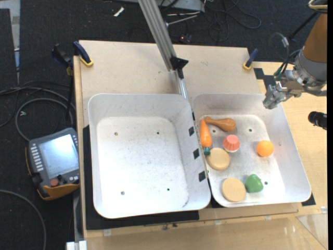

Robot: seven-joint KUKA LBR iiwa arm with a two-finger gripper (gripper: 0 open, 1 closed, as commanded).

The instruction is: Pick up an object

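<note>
My gripper [271, 101]: far right over right bin [291, 155], grip state indiscernible.
Nearest target: orange ball [265, 148], standing apart.
Approach: descend vertically, centred.

right bin [291, 155]: white, faintly speckled
left bin [138, 158]: white, dusted with dark specks
carrot [206, 135]: orange with a green tip, at 9 o'clock in the right bin
drumstick [220, 123]: golden brown, at 11 o'clock
cupcake [231, 143]: pink top, paler base, near the middle
ball [265, 148]: bright orange, at 3 o'clock
two round pieces [218, 159]: pale tan
green piece [254, 183]: green, at 5 o'clock
desk [135, 69]: light beige
clamps [83, 54]: blue with yellow tips
hand [272, 99]: grey metal
arm [315, 46]: grey with an orange-brown band
</note>
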